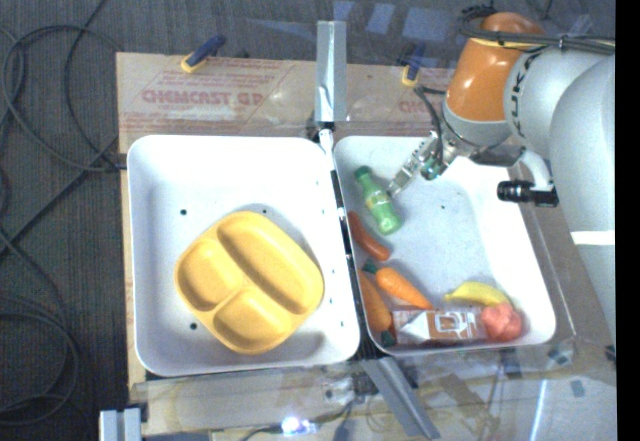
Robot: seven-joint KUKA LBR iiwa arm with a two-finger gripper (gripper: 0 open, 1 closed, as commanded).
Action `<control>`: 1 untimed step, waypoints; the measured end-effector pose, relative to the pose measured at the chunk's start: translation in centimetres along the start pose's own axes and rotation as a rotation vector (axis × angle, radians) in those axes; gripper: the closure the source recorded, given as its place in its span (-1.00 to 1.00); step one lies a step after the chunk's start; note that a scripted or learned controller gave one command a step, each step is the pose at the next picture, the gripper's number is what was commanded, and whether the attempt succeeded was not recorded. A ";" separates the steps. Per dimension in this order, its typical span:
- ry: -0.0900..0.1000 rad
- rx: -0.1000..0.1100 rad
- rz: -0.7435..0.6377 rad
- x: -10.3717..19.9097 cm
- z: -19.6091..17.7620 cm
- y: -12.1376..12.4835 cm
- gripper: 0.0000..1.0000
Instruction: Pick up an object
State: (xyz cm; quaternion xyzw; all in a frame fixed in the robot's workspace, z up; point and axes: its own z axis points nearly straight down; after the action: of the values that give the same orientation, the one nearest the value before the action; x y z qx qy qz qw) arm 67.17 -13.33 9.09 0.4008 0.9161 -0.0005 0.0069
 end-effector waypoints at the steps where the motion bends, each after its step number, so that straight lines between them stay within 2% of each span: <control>1: 0.025 0.011 -0.003 0.6 0.0 0.0 -1.00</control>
State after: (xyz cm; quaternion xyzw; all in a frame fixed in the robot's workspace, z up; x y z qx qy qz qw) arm 66.78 -12.89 9.08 0.3997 0.9166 -0.0007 -0.0067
